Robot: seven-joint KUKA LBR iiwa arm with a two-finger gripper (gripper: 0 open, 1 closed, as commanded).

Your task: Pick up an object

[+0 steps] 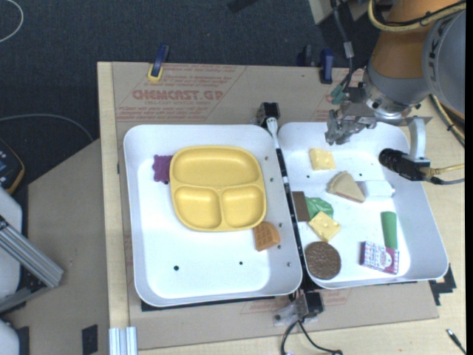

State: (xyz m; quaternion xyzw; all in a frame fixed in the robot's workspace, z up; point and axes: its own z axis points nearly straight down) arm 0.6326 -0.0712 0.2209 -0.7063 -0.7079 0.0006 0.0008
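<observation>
My gripper [336, 135] hangs over the far end of the right bin [429, 228], just above and right of a pale yellow cheese cube [321, 158]. Nothing shows between its fingers. Below it lie a tan wedge [346, 187], a green leafy piece [319, 205], a yellow cheese block [324, 226], a brown strip [299, 206], a round brown cookie [323, 259], a green cylinder [389, 229] and a small pink packet [379, 257].
The left bin [144, 250] holds a yellow sectioned tray [218, 186], a purple piece [161, 168] at its left and an orange-brown cracker [267, 236] at its lower right. A black clip [268, 112] sits between the bins' far corners.
</observation>
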